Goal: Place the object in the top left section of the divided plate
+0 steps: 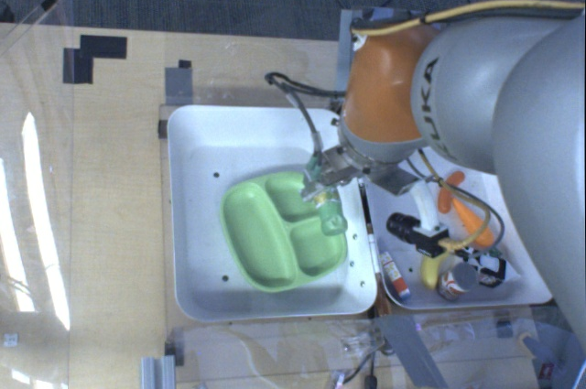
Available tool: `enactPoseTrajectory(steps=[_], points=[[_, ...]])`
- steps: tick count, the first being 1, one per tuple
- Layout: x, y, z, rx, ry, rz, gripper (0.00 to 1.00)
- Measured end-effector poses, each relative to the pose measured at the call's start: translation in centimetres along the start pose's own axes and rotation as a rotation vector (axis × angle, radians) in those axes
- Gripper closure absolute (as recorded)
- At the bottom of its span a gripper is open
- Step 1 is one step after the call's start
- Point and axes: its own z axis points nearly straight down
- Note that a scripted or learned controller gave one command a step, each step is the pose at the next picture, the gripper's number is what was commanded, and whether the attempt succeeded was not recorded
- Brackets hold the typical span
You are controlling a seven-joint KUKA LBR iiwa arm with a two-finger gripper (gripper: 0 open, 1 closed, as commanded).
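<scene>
A light green divided plate lies in the left white bin, with one long section on its left and two smaller ones on its right. My gripper hangs over the plate's upper right section, just above its far rim. A small pale green object sits right below the gripper, at the plate's right rim where the two smaller sections meet. Whether the gripper touches or holds it is unclear. The orange band and grey arm hide the bin's far right corner.
The right bin holds an orange carrot-like piece, a yellow item, a small can and a marker by its left wall. Bare bin floor surrounds the plate on its left and near sides.
</scene>
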Motion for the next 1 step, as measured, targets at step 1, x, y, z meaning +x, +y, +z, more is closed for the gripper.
enactPoseTrajectory(steps=[1], points=[[-0.04, -0.01, -0.01, 0.000, 0.000, 0.001, 0.00]])
